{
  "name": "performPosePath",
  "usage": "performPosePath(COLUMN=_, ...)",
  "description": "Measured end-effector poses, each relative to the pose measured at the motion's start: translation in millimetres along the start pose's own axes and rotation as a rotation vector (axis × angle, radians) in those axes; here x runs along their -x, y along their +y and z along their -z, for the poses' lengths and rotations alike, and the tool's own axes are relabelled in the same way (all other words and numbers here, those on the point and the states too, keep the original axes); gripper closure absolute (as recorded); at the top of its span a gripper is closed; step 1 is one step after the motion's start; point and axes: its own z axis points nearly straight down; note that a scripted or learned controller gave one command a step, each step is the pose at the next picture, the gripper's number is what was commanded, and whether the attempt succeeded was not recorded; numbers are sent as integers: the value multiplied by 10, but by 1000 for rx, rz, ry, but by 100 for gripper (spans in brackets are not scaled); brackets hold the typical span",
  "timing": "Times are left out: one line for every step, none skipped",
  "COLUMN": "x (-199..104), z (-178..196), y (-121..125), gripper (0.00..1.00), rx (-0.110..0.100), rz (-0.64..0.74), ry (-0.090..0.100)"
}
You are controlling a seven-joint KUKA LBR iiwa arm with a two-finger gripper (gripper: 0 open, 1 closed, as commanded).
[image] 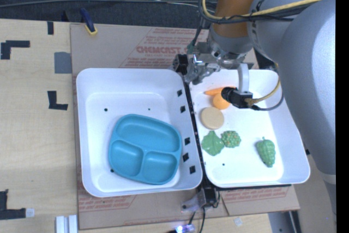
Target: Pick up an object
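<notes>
Blue divided tray (145,149) in left bin (90,84), green toy foods (221,141) in right bin (292,169)

The light is bright and even, coming from above. The white bins (133,76) glow but keep their edges. Shadows are soft and small. The big grey arm (305,35) looks a bit blurry. The top background is dark.

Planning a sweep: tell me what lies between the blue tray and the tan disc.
In the camera view, the bins' adjoining walls separate the blue tray from the tan disc.
</notes>
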Motion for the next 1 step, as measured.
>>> performPosePath(x=-597, z=61, y=71, gripper=100, rx=2, rz=2, ry=1)
